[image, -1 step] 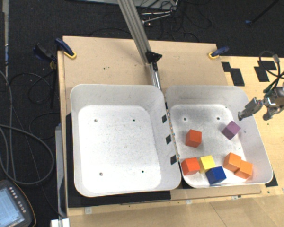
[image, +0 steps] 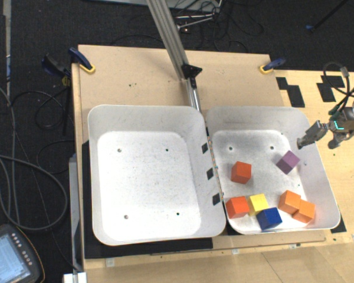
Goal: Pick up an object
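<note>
while the arm waits at the right edge of the bench, we read the scene as follows.

step in hand: approach, as we judge it; nothing is lifted, and every block lies on the floor of the right bin [image: 318, 158].
gripper [image: 311, 135]: at the right bin's upper right rim, above and to the right of the purple block [image: 288, 161], apart from it.
pincer state: we cannot tell; its tip is too small and dark to read.
task's things: a purple block near the right wall; an orange-red block [image: 241, 172] near the bin's middle; along the near wall a second orange-red block [image: 238, 206] touching a yellow block [image: 259, 203], a blue block [image: 269, 217] just beside the yellow one, and two orange blocks [image: 297, 206] huddled together at the right.
nearest candidate: the purple block, standing free of its neighbours.
next move: we judge that the arm must travel inward over one block, line up with its flat sides, then descend; the clustered blocks leave little room beside them.
left bin [image: 100, 158]: white, speckled, bearing no blocks.
writing: we find no readable brand or label; the screen [image: 9, 259] at lower left is too blurred to read.
</note>
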`<action>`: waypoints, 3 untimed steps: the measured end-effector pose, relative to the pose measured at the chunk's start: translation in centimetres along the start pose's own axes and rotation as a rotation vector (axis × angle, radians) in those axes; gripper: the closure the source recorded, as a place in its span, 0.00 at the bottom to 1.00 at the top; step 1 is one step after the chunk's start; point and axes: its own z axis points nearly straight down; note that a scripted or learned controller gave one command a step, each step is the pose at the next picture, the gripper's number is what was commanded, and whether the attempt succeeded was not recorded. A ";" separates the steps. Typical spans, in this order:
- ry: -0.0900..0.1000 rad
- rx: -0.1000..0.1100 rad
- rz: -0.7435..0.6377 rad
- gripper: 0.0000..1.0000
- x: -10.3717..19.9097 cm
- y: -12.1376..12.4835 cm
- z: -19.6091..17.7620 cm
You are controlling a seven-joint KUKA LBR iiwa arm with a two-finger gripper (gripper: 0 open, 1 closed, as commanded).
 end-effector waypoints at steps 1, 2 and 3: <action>0.002 0.005 0.003 0.00 0.4 -0.9 5.5; 0.002 0.005 0.004 0.00 -0.2 -1.5 10.2; 0.002 0.005 0.003 0.00 0.6 -1.6 14.8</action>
